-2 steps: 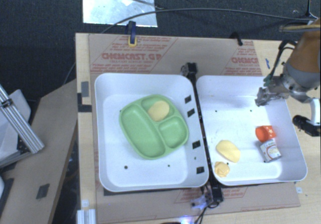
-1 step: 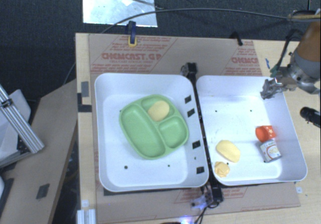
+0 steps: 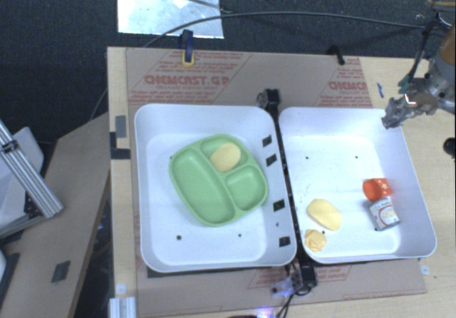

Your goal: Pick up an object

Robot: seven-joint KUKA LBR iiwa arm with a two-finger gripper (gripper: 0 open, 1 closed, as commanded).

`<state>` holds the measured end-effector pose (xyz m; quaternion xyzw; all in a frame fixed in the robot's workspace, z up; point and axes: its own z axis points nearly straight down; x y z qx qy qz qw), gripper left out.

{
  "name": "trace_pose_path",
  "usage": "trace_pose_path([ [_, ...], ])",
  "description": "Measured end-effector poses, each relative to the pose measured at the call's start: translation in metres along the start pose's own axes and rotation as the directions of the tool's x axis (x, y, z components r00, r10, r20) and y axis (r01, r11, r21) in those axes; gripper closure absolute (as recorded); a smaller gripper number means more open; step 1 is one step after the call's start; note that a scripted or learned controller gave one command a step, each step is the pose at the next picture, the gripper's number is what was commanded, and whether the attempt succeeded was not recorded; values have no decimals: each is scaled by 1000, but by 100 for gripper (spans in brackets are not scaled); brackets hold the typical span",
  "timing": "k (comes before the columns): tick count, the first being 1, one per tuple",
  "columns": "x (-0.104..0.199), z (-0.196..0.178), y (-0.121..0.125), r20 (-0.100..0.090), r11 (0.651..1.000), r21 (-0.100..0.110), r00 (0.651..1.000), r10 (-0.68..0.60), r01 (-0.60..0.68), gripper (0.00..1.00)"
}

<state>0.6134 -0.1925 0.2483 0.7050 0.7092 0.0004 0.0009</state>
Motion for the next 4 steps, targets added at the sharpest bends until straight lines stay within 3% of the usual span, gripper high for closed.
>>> trace_pose_path([
  [2,99,21,-34,-2,1000,3,1000,-1,1,100],
  [4,202,16,-63,-2,1000,2,1000,-2,2,100],
])
